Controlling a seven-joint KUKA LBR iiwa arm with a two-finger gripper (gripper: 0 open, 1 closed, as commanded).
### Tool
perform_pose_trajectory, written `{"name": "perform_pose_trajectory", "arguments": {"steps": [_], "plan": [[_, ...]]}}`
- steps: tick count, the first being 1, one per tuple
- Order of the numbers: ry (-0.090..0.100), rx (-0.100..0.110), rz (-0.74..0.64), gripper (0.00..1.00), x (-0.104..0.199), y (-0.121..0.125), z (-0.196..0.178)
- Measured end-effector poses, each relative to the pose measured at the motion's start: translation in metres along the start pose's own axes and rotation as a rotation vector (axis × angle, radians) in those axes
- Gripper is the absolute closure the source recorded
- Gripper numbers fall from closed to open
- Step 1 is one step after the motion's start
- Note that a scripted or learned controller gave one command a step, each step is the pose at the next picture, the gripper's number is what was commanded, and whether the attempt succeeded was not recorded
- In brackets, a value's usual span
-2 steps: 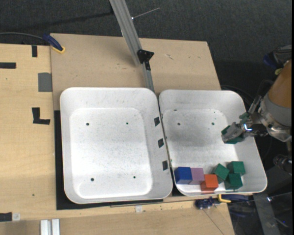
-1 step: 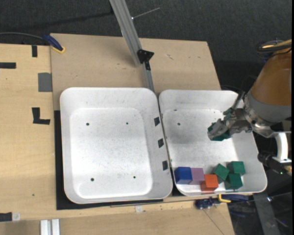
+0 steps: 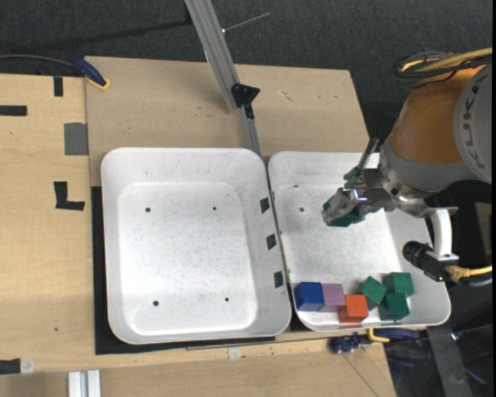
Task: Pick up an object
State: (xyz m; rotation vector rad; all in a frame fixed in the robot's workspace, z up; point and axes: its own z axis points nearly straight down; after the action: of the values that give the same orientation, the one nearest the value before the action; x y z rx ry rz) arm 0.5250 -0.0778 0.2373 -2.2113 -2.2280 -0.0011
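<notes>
My gripper (image 3: 344,212) hangs over the middle of the right bin (image 3: 314,172), reaching in from the right. A small dark green block (image 3: 342,218) sits between its fingertips, and the fingers are shut on it. Along the bin's near edge lie a blue cube (image 3: 309,294), a purple cube (image 3: 333,294), an orange cube (image 3: 355,307) and three green blocks (image 3: 394,306) in a cluster at the right corner.
The left bin (image 3: 116,222) adjoins the right one, with small black clips on the shared wall. A slanted metal pole (image 3: 219,48) rises behind the bins. Cables and a black fitting (image 3: 426,259) hang at the right bin's right side.
</notes>
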Motion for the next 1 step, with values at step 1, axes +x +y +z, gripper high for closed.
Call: {"name": "perform_pose_trajectory", "arguments": {"steps": [1], "plan": [[-0.001,0.002,0.001,1.00,0.0523,0.0165,0.0132]]}}
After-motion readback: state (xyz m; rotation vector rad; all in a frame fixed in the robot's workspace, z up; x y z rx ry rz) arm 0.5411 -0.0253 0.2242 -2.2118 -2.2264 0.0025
